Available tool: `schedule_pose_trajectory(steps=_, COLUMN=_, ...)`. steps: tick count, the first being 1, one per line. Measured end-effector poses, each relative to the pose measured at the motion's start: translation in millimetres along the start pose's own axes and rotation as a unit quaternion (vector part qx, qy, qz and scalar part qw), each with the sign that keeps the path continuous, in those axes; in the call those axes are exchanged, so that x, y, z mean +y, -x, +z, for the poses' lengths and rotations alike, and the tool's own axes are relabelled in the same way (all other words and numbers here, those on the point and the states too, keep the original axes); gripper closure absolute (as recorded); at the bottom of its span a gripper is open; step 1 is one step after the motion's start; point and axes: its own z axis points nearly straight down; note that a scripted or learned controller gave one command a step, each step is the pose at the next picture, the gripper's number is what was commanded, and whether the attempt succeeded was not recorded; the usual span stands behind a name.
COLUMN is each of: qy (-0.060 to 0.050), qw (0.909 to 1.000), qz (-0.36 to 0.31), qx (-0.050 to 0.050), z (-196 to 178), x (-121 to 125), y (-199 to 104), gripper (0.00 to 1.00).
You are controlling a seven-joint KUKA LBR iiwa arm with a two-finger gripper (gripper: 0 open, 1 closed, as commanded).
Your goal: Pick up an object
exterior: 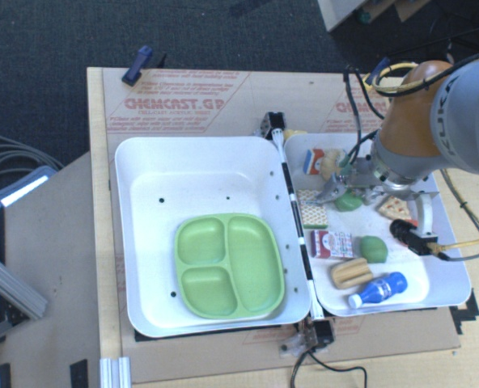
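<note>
The gripper (pixel 342 189) hangs low in the far left part of the right bin (pixel 450 285), its metal tip just above and to the left of a small green piece (pixel 349 202) that lies on the bin floor, so close that the two seem to touch. That is the relation the coming move turns on: the green piece sits directly under the tip, a shade toward the near right of it, and a short descent looks like all that a grasp would need. Whether the gripper is spread or pressed together cannot be told from this slanting view, since the wrist and its cables hide the tip, and nothing can be seen pinched in it. The arm (pixel 434 124) comes in from the right and far side, its orange band (pixel 409 107) above the wrist, the wrist bent steeply down over the bin. Other candidates lie nearer: a round green ball (pixel 374 249), a tan roll (pixel 351 272) with its long axis running left to right, slightly tilted, and a blue bottle (pixel 379 290) lying on its side with its white cap toward the left. A red and white packet (pixel 329 243) rests beside the bin's left wall. The left bin (pixel 142 176) holds a green divided plate (pixel 227 263), well apart from the gripper. Both bins sit on the desk (pixel 183 99).
</note>
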Motion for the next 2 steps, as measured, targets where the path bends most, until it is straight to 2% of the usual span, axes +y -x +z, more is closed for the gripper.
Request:
schedule_pose_trajectory(steps=1, qy=0.005, qw=1.0, qz=-0.001, qx=-0.001, z=9.6, x=31.7, y=8.4, gripper=0.0)
schedule_pose_trajectory(steps=2, qy=0.0, qw=1.0, qz=-0.001, qx=0.0, z=14.2, x=0.9, y=6.1, gripper=0.0)
